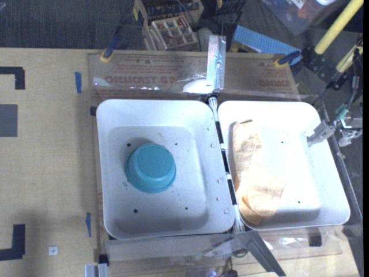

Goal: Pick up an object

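On the bench below you, two shallow white bins sit side by side, their smooth plastic walls touching along a dark seam in the middle. Look to the left bin (115, 120) and you find a teal bowl (151, 167), round, smooth and turned upside down, resting near the middle of the floor, slightly toward the left; small dark specks dot the white floor around it. Look to the right bin (300, 117) and you see a tan cloth (256, 172), soft and crumpled, lying lengthwise along the bin's left side from near the far wall down to the near wall, its lower end bunched into a rounder lump. Behind both bins a sheet of clear, shiny plastic with red lettering covers the bench, and a narrow upright strip rises at the seam. At the right bin's far right rim you can make out pale metal parts of the gripper (331, 130), hovering at the edge, apart from the cloth; whether its pincer is spread or pressed together you cannot tell.
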`<action>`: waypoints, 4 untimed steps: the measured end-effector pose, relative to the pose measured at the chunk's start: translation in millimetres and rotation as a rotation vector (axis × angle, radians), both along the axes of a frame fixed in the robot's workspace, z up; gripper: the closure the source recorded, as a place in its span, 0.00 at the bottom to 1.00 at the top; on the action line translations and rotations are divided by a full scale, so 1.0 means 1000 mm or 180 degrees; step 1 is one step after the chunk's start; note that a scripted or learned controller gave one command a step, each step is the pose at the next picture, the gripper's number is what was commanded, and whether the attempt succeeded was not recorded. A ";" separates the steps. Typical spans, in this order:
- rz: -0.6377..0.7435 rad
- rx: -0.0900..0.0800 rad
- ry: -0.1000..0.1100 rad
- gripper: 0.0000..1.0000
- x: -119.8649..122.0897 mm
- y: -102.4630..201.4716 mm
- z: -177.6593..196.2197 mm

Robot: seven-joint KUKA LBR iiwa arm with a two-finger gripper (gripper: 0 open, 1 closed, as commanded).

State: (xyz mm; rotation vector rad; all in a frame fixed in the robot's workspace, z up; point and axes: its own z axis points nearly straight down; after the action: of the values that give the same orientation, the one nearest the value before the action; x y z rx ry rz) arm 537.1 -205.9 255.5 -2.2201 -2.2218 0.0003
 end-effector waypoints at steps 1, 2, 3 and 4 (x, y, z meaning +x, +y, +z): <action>0.0190 -0.0011 -0.0013 0.00 0.028 -0.017 0.181; 0.0190 -0.0011 -0.0013 0.00 0.028 -0.017 0.181; -0.0087 -0.0005 -0.0007 0.00 0.064 0.040 0.023; -0.0247 -0.0001 0.0006 0.00 0.091 0.141 -0.062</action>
State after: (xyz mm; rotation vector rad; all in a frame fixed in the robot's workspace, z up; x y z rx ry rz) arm 627.8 -64.7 193.6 -2.3037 -2.1334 0.0027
